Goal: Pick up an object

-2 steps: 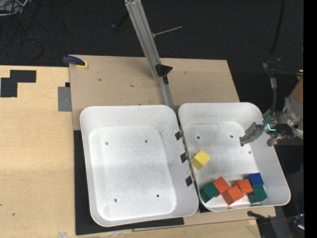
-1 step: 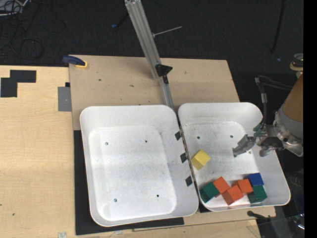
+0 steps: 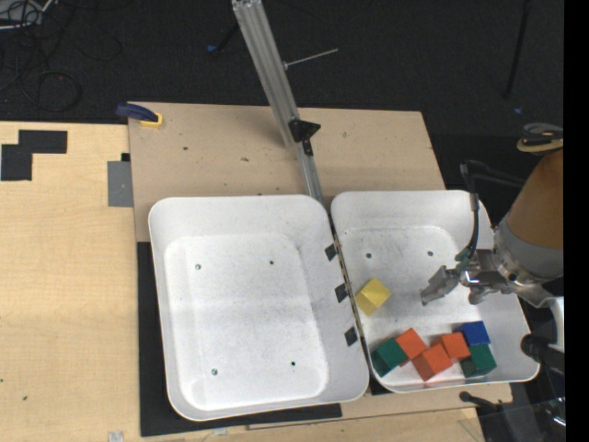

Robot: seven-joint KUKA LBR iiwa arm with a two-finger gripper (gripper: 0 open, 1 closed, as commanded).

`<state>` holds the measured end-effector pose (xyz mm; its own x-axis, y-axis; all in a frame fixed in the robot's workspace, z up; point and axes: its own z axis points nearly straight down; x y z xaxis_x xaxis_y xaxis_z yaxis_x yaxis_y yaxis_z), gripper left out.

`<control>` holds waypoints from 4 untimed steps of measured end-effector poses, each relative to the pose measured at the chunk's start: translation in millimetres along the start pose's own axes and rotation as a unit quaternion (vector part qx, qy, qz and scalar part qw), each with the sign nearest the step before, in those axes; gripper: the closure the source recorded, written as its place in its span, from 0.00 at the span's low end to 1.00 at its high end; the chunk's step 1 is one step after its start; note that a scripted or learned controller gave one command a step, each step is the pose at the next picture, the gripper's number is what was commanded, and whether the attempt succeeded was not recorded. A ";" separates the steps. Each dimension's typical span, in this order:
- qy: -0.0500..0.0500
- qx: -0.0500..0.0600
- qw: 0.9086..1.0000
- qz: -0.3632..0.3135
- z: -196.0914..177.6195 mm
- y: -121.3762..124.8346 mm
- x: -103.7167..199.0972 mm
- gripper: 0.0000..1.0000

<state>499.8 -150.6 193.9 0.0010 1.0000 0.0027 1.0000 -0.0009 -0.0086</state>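
Observation:
The right bin (image 3: 405, 212) holds a yellow block (image 3: 374, 296) near its left wall. Along its front edge lies a cluster: a green block (image 3: 389, 355), two orange blocks (image 3: 411, 343) (image 3: 433, 363), a third orange block (image 3: 455, 345), a blue block (image 3: 475, 332) and a dark green block (image 3: 479, 365). My gripper (image 3: 440, 286) hangs over the right half of this bin, right of the yellow block and above the cluster. Nothing shows between its fingers.
The left bin (image 3: 244, 307) sits beside the right one, divided by a rail with black clips (image 3: 340, 292). A slanted aluminium bar (image 3: 271, 67) rises behind the bins. The arm's orange band (image 3: 543, 201) stands at the right edge.

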 end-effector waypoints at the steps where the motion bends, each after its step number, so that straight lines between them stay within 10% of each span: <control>1: 0.000 0.000 1.000 0.000 44.3 -0.3 4.4 0.00; 2: -0.001 -0.002 1.000 0.004 31.7 0.4 1.7 1.00; 4: -0.001 -0.004 1.000 0.001 -30.0 -5.1 -6.4 1.00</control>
<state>495.0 -157.1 223.9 0.0036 1.0000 0.0000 1.0000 -0.0036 0.0003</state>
